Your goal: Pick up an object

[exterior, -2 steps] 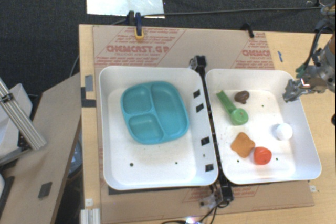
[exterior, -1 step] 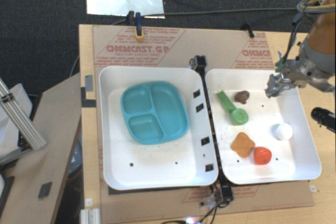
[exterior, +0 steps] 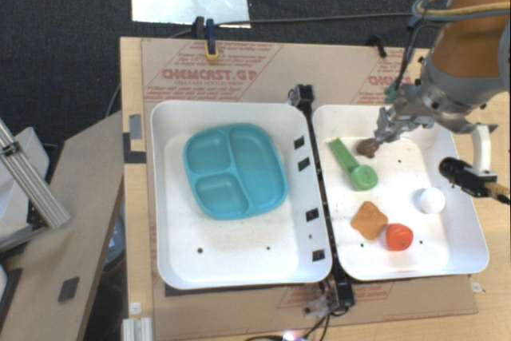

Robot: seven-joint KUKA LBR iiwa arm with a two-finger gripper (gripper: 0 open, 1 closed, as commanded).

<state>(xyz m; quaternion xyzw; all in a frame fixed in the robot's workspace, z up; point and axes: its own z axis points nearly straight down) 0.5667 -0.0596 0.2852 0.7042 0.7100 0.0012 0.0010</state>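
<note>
Two bins [exterior: 172, 196], one tray [exterior: 235, 170], five objects [exterior: 354, 164].

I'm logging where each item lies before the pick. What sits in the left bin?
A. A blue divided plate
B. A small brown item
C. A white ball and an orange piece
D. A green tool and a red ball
A: the blue divided plate lies in the left bin, while the green tool, red ball, white ball, orange piece and brown item lie in the right bin.
</note>
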